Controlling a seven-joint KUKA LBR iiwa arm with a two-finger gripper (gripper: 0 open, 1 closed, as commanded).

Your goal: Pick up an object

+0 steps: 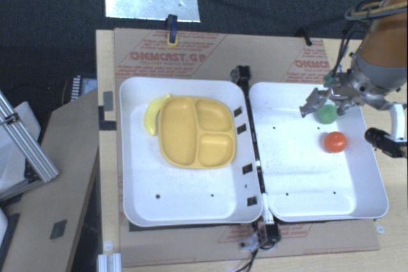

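Note:
A small green ball [327,114] lies in the right bin [306,200] near its far right corner. My gripper [327,105] hovers right over it, open, with one grey finger [310,105] to the ball's left and the other on its right. The ball shows between and just below the fingertips; no grip on it shows. An orange-red ball [335,142] rests a little nearer and to the right, apart from the gripper.
The left bin [185,200] holds a yellow three-compartment plate [194,132] with a banana [152,114] against its left side. A black divider with clips [250,137] runs between the bins. The arm's orange band [386,41] hangs above the right bin's far right corner.

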